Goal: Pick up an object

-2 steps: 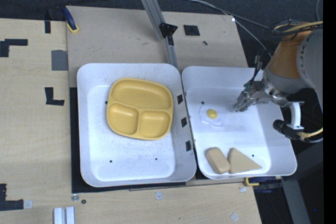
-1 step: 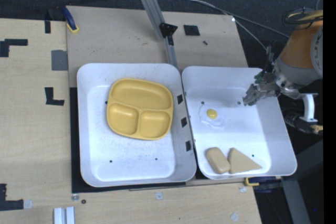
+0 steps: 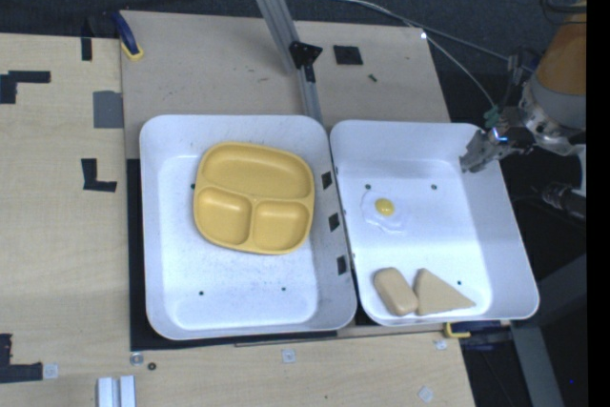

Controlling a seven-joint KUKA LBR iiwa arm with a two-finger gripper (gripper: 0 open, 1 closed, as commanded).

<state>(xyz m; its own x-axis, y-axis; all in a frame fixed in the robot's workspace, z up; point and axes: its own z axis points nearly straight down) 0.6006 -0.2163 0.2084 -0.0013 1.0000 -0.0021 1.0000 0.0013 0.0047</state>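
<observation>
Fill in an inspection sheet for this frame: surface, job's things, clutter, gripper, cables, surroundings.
Surface: wooden bench with black tape marks, bearing left bin and right bin side by side.
Job's things: yellow divided plate in left bin; fried egg toy, bread roll and tan wedge in right bin.
Clutter: blue and yellow clip at bench's far edge.
Gripper: gripper above right bin's far right rim, nothing seen in it.
Cables: thin cables across the dark floor behind.
Surroundings: slanted metal bar.

Yellow tray [image 3: 254, 197] in left bin [image 3: 162, 300]
</observation>
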